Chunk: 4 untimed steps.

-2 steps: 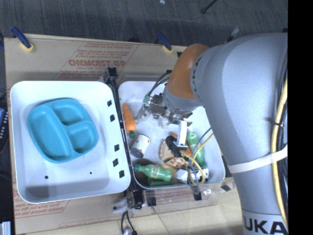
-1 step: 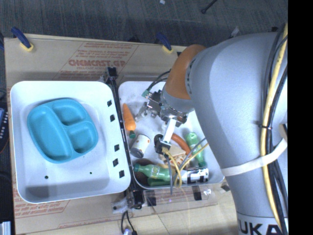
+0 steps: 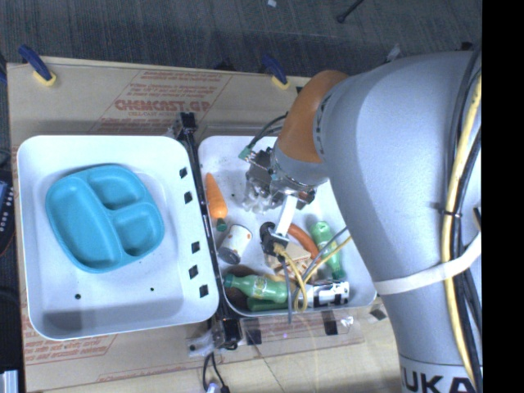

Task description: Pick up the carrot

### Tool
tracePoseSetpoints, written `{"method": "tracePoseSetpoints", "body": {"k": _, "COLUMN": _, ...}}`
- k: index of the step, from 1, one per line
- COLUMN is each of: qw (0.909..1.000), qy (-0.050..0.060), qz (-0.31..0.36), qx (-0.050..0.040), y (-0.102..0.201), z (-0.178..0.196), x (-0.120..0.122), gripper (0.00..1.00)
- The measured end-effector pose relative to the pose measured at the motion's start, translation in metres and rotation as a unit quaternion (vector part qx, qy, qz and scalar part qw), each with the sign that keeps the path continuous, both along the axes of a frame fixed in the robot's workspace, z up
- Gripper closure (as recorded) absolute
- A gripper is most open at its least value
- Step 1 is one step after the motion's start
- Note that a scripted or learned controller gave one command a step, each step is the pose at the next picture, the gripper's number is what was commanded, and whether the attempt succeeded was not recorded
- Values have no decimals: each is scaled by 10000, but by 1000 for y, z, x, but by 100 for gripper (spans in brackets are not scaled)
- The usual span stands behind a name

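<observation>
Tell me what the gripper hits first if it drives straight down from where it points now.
Likely bare floor of the right bin. The gripper points down just right of the carrot, which lies along the bin's left wall, apart from the gripper. Depth is hard to judge from this slant, so it might graze the carrot.

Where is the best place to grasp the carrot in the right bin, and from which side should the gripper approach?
Probably the carrot's middle, from above. It lies flat and lengthwise beside the right bin's left wall, so closing across its narrow width looks easiest, though that wall leaves little room.
</observation>
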<state>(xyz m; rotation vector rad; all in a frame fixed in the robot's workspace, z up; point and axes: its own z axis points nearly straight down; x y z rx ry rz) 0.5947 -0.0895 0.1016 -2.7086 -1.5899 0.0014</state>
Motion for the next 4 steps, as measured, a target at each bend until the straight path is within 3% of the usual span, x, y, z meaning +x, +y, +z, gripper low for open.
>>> {"method": "tracePoseSetpoints", "body": {"k": 1, "qw": 10000, "qy": 4, "qz": 5, "qx": -1, "y": 0, "z": 0, "x": 0, "gripper": 0}}
{"method": "tracePoseSetpoints", "body": {"k": 2, "qw": 9895, "qy": -7, "qz": -1443, "qx": -13, "y": -8, "z": -10, "x": -4, "gripper": 0}}
{"method": "tracePoseSetpoints", "body": {"k": 3, "qw": 9279, "qy": 43, "qz": -3728, "qx": 8, "y": -9, "z": -10, "x": 23, "gripper": 0}}
{"method": "tracePoseSetpoints", "body": {"k": 4, "qw": 9331, "qy": -7, "qz": -3597, "qx": 24, "y": 1, "z": 126, "x": 31, "gripper": 0}}
